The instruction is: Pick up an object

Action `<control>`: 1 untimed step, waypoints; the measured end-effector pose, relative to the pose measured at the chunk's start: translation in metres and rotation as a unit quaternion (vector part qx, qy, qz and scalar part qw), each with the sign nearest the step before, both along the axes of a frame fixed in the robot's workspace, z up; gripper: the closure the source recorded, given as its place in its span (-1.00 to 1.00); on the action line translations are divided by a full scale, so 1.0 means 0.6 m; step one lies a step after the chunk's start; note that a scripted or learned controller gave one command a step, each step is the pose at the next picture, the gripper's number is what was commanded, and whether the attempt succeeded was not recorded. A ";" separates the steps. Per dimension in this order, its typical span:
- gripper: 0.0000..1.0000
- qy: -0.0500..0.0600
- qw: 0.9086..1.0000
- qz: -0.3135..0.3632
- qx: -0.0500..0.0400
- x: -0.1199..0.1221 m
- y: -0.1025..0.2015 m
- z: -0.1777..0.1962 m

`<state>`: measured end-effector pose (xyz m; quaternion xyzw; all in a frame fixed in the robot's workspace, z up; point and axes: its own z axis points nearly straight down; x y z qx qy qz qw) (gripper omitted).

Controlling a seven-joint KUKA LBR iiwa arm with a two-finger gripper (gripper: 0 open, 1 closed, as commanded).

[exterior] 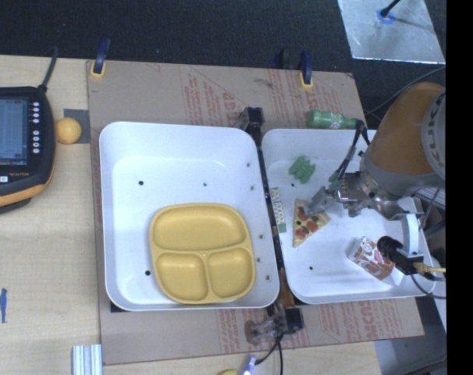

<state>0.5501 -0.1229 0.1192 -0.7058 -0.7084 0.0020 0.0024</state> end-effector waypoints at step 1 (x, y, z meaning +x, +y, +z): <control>-1.00 0.000 1.000 0.001 0.000 0.018 0.019 -0.046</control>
